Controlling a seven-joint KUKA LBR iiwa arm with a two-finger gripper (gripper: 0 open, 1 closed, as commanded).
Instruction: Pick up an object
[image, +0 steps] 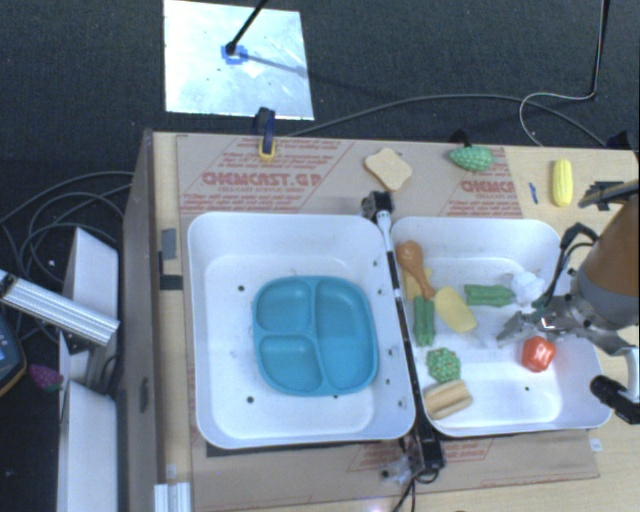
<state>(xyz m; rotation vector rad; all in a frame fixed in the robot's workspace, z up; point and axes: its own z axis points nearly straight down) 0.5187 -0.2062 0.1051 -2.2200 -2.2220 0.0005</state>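
Gripper low in right bin, fingers apart w/ nothing between them, red toy pepper just below the tips. Green bean, yellow piece nearby. Blue divided plate in left bin.

1. The two shallow white bins look like smooth, slightly glossy moulded plastic.
2. The light-blue divided plate has a matt, even plastic finish.
3. The brown printed cardboard sheet covering the table is dull and papery.
4. The toy foods, such as the red pepper-like piece and the yellow corn cob, appear as smooth plastic with a soft sheen.
5. The square silvery sheet looks like reflective metal, marked with scuffs.
6. The dark floor appears rough and carpet-like.
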